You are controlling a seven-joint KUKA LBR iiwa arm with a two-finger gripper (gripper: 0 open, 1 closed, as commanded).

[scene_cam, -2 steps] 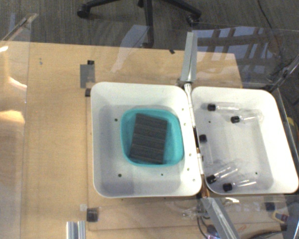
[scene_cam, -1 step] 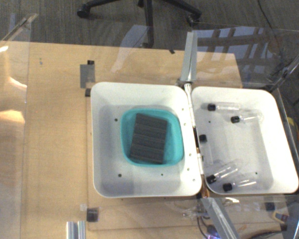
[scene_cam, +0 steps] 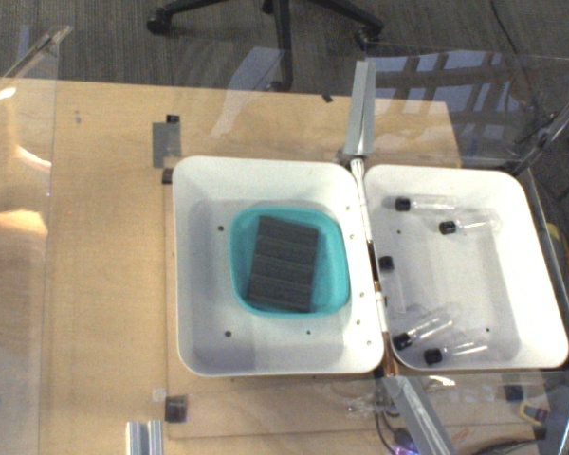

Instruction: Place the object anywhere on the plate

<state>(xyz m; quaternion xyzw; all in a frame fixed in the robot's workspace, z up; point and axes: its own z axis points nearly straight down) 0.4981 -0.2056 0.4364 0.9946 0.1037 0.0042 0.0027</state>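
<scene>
1. The dark grey ribbed block (scene_cam: 284,264) lies flat on the teal plate (scene_cam: 338,271), near its middle, slightly tilted, inside the left bin (scene_cam: 197,254).
2. No arm or fingers are in the frame, so their state cannot be told, nor how the block lies relative to them.
3. There are two white bins side by side, touching along their inner walls; one plate; one block.
4. The right bin (scene_cam: 531,282) holds several clear tubes with black caps: two near its far side (scene_cam: 427,204), a few at its near side (scene_cam: 427,330).
5. The bins sit on a light wooden table (scene_cam: 85,282) with clear panels around it.
6. Beyond the far edge, a grey carpet and a black chair base (scene_cam: 280,8) show.
</scene>
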